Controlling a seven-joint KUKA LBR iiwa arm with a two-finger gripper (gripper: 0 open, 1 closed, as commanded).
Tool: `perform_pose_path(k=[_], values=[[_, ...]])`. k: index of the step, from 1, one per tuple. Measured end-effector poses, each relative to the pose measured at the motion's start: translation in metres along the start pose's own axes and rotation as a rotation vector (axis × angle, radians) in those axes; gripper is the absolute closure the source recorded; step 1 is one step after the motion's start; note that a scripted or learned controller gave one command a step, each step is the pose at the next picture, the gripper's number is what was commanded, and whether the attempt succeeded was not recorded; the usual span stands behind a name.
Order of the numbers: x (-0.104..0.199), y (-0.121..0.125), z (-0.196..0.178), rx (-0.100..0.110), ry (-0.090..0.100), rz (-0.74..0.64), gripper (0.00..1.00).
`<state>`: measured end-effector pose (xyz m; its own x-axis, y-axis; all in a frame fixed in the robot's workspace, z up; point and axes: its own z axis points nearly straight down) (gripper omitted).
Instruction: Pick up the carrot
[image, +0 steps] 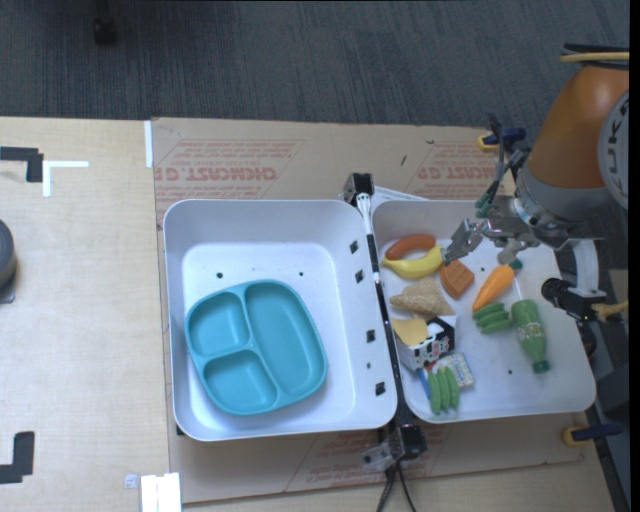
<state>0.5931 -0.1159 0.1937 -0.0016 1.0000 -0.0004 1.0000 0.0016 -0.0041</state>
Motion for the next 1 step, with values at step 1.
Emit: perform_pose_path(k=[1], values=[[-0.0313,-0.0148,0.0921,-0.006,-0.001,-0.183,0.0]])
